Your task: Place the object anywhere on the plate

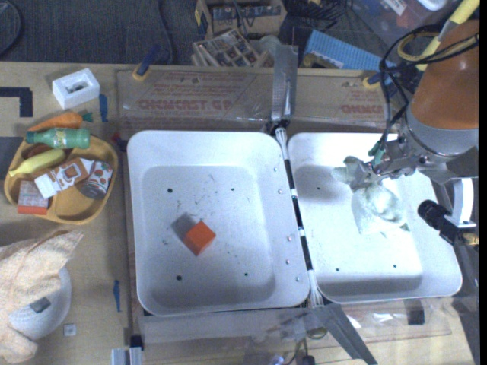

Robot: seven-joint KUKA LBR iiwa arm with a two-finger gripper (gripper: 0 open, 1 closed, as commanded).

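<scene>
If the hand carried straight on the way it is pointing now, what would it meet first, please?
The hand points leftward and down over the right bin. Going straight on, it would probably meet the bin's white floor first, near the pale object; depth is hard to judge from this view.

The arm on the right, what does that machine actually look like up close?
The arm is bulky and rounded, with a broad orange band and grey casing beneath it. Black and yellow cables loop alongside it. At its end sits a small metallic tool with dark parts, over the right white bin.
</scene>
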